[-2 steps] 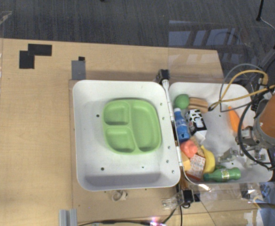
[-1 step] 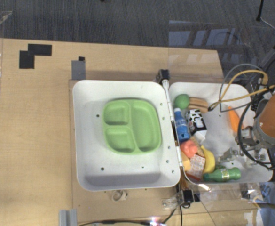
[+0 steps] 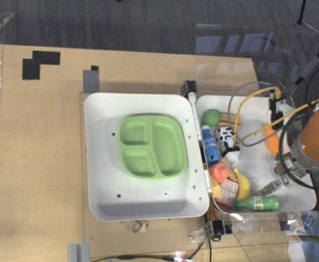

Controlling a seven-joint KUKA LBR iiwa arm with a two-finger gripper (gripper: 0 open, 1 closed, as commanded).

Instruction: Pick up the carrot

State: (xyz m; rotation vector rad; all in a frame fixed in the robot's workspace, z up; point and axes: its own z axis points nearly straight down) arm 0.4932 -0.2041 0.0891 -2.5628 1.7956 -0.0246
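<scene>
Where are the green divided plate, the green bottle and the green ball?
green divided plate [image 3: 151, 146]: camera view, point on its centre ridge.
green bottle [image 3: 259, 203]: camera view, point on its body.
green ball [image 3: 211, 117]: camera view, point on its top.

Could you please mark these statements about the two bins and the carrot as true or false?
1. The green divided plate lies in the left bin. True.
2. The carrot lies on the green plate. False: it is in the right bin, near the arm.
3. The green bottle lies on its side by the right bin's near edge. True.
4. The green ball sits in the left bin. False: it is in the right bin's far left corner.
5. The toys are piled along the right bin's left side. True.
</scene>
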